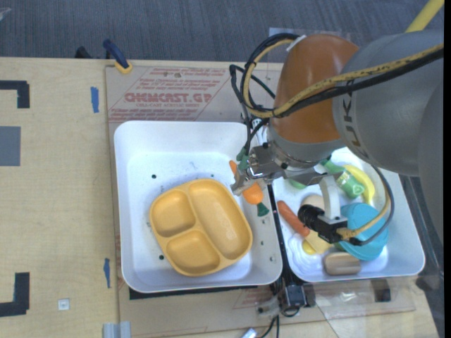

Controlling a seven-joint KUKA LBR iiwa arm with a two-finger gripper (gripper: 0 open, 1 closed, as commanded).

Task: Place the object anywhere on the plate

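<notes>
The jaws (246, 182) sit over the seam between the two white bins, at the right rim of the left bin (130, 189), with the grey arm and its orange band (313, 97) rising behind and to the right of them. A small orange object (251, 193) shows right at their tips, touching or just under them — whether it is truly clamped between them or merely lying beside them I cannot tell, since the metal of the wrist hides the gap, so the state of the jaws stays unknown. The yellow three-compartment plate (201, 225) lies just down and to the left of the jaws, its near corner close beside the orange object, its long axis running from upper right to lower left. By my judgement the coming move turns on that short offset — a small carry left and toward the camera would put the piece over the plate's upper compartment. The right bin (409, 259), behind the jaws, holds a heap of toy food.
</notes>
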